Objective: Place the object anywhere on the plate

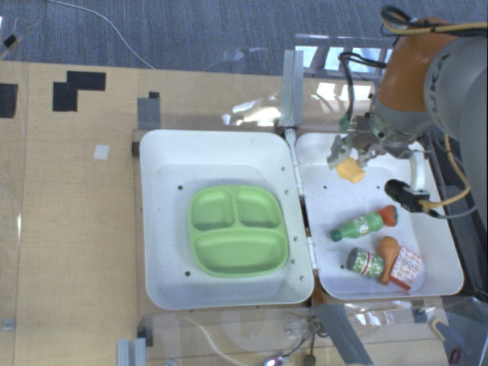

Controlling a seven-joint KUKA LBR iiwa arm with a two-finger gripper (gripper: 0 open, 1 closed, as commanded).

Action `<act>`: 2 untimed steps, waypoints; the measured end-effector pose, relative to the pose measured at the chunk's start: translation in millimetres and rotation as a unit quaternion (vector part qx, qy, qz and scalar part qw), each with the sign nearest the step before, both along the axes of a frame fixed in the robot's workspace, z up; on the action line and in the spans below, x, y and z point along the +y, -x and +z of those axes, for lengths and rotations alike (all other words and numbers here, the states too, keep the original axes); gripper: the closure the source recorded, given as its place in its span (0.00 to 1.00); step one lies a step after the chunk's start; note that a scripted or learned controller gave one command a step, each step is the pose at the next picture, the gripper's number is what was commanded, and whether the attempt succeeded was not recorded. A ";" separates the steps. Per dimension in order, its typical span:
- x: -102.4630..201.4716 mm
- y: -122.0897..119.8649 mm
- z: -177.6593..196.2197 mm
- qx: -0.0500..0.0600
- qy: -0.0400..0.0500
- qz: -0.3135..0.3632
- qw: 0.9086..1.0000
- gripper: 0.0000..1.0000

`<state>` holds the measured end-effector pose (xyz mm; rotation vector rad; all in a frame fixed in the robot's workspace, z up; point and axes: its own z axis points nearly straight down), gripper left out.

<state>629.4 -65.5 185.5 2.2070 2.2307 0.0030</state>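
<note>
Two shallow white bins sit side by side on a pale wooden surface (69, 227). The left bin (156, 204) holds a green divided plate (238, 231) lying flat near its middle. Over the far part of the right bin (442, 280), the grey arm (427, 67) with its orange band lowers its fingers (352, 152) around a yellow wedge-shaped block (351, 171); they appear to straddle its top, though whether they pinch it cannot be told. Nearer the camera lie a green bottle (358, 227) with a red cap, a small green can (366, 262) and a red-and-white packet (406, 267).
</note>
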 end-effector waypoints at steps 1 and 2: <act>151.4 42.5 24.9 0.000 -0.002 -0.003 1.000 1.00; 150.7 42.4 24.9 0.000 -0.001 -0.003 1.000 0.00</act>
